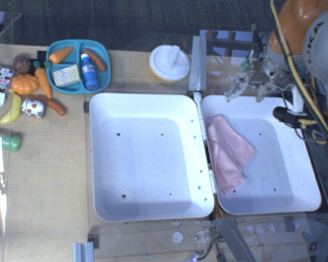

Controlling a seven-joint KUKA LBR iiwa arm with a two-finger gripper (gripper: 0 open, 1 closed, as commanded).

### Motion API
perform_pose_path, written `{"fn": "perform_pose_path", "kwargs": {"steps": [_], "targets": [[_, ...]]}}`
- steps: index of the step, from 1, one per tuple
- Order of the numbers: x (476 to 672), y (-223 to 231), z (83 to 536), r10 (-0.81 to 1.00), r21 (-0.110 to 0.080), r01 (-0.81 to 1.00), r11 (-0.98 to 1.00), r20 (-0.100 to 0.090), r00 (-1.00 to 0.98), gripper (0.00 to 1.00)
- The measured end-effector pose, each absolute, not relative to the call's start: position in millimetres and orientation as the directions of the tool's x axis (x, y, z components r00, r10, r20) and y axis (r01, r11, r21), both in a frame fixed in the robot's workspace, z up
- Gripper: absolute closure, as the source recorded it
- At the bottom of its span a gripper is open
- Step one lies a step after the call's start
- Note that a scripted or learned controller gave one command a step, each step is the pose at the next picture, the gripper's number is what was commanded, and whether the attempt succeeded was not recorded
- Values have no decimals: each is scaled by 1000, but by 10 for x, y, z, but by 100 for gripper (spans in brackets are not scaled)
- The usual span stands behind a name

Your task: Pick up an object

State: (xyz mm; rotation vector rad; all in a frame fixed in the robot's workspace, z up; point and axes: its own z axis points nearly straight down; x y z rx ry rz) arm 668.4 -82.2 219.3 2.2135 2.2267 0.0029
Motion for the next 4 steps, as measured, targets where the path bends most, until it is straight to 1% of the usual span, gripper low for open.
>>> {"fn": "perform_pose_path", "kwargs": {"steps": [1, 2, 3, 4], "targets": [[6532, -1003, 1901, 987, 2, 987, -158, 1, 158, 0], [6180, -1451, 889, 992, 11, 992, -128, 0, 128, 0], [6648, -1335, 876, 969, 8, 969, -247, 1, 247, 0], [6329, -1826, 957, 997, 5, 997, -78, -1, 78, 0]]}}
